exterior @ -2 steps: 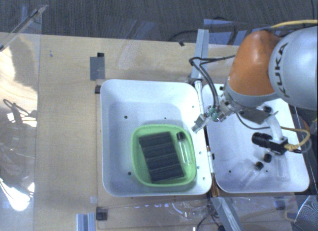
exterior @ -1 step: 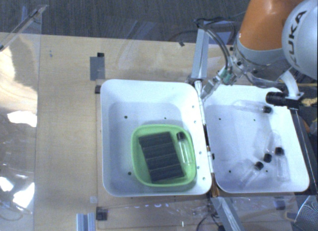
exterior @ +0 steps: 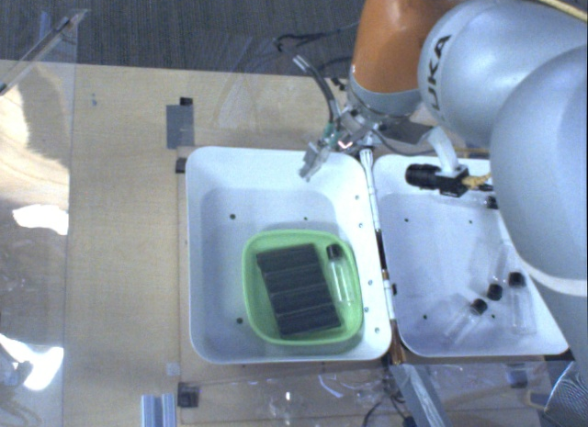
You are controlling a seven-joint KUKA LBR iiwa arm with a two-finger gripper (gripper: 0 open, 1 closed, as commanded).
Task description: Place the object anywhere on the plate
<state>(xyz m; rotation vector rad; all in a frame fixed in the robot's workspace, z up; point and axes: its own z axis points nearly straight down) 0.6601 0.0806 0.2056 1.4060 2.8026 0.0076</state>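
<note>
A green plate (exterior: 260, 310) sits in the front half of the left white bin (exterior: 197, 260). On the plate lies a dark grey ribbed block (exterior: 296, 289), set at a slight angle. A clear vial with a black cap (exterior: 342, 274) lies along the plate's right side, beside the block. My gripper (exterior: 315, 157) hangs over the far rim of the left bin, well behind the plate and apart from it. I see nothing held in it. The orange band and grey wrist rise behind it.
The right bin (exterior: 432, 232) holds several clear vials with black caps near its front right corner (exterior: 491, 295). A black fitting (exterior: 436, 179) on the arm juts over that bin's far edge. The arm's bulk covers the right bin's right side.
</note>
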